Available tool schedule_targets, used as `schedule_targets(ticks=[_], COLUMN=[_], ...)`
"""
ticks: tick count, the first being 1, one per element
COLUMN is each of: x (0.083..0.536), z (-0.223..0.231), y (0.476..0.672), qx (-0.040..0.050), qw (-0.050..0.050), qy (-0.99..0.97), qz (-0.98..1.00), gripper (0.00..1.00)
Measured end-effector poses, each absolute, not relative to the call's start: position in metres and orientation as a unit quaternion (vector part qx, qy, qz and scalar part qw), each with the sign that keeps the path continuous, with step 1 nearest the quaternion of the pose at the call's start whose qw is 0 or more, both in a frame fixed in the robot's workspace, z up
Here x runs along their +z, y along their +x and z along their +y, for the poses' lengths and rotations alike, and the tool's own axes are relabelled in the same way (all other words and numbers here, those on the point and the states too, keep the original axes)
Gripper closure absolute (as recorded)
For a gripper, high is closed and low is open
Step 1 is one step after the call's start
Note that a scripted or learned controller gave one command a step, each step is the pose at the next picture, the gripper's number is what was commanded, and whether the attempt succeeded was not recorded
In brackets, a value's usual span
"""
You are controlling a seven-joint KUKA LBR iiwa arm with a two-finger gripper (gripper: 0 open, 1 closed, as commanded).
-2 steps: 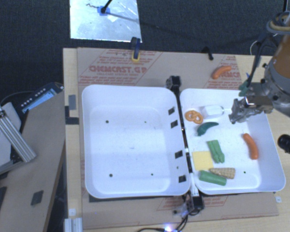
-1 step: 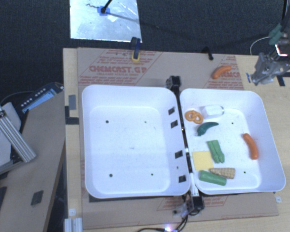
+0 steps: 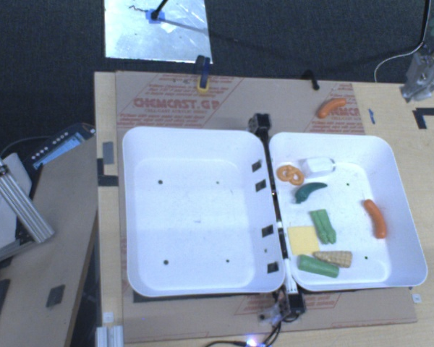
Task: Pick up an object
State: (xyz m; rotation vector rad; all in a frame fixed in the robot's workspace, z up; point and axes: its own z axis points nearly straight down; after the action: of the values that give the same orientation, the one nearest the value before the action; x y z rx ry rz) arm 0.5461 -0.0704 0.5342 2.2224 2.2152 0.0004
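The right bin [image 3: 390, 157] holds several small food toys. An orange pretzel [image 3: 290, 173] lies next to a white block [image 3: 318, 166], with a dark green pepper [image 3: 310, 191] just below them. Further down are a green ridged vegetable [image 3: 322, 225], a yellow cheese square [image 3: 303, 240], a tan corn piece [image 3: 333, 257] and a green cucumber [image 3: 317, 266]. An orange sausage [image 3: 375, 217] rests near the bin's right wall. My gripper [image 3: 424, 74] hangs at the upper right, beyond the bench's far corner and well away from the bins.
The left bin [image 3: 195, 139] sits beside the right one, joined by a black hinge strip [image 3: 271, 194]. A second orange sausage [image 3: 331, 108] lies on the bench behind the right bin. A yellow and blue clamp [image 3: 202, 74] stands at the back edge.
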Motion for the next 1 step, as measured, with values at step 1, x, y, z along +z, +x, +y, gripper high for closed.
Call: schedule_targets(ticks=[1], x=[0.3023], z=[-0.0567], y=[0.5028], qx=[-0.0046], qw=[-0.006], qy=[0.707], qz=[0.707], gripper=[1.0])
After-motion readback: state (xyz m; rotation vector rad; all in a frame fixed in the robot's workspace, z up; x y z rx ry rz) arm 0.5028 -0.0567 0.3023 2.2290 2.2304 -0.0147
